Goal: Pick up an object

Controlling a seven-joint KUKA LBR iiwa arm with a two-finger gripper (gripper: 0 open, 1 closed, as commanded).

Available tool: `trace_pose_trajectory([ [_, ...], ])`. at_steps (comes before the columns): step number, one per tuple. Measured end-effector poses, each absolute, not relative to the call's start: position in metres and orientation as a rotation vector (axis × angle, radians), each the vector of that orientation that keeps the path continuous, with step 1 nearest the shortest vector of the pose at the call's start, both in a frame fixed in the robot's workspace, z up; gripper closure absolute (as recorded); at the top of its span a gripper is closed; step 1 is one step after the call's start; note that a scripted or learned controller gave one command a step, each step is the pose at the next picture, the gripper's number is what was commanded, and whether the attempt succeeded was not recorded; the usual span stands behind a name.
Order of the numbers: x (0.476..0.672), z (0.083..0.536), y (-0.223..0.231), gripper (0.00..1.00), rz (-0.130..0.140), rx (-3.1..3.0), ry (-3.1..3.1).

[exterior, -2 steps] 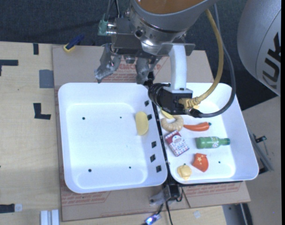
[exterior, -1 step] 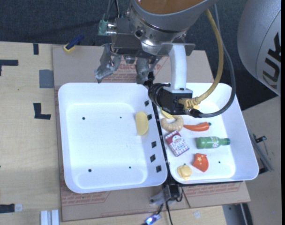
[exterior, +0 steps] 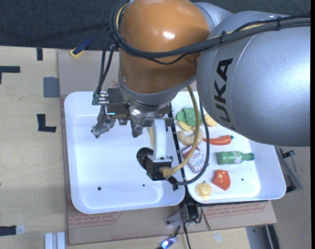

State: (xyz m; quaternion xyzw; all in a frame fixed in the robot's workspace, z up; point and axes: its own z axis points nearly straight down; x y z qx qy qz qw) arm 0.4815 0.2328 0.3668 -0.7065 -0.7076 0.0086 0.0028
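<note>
The arm hangs over the left bin [exterior: 85, 191], its gripper [exterior: 118, 124] low above bare white floor. I cannot tell how the claw stands, and nothing shows in it. My guess: the pick is not yet made. The candidates lie in the right bin [exterior: 266, 191]: a green bottle [exterior: 234, 157], a red chili pepper [exterior: 218, 139], a strawberry [exterior: 222, 179]. Next it must cross the shared rim.
</note>
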Motion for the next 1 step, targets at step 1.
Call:
trace_pose_trajectory([
  [1, 0.4837, 0.5421, 0.2332, 1.0, -0.022, -2.222, -2.228],
])
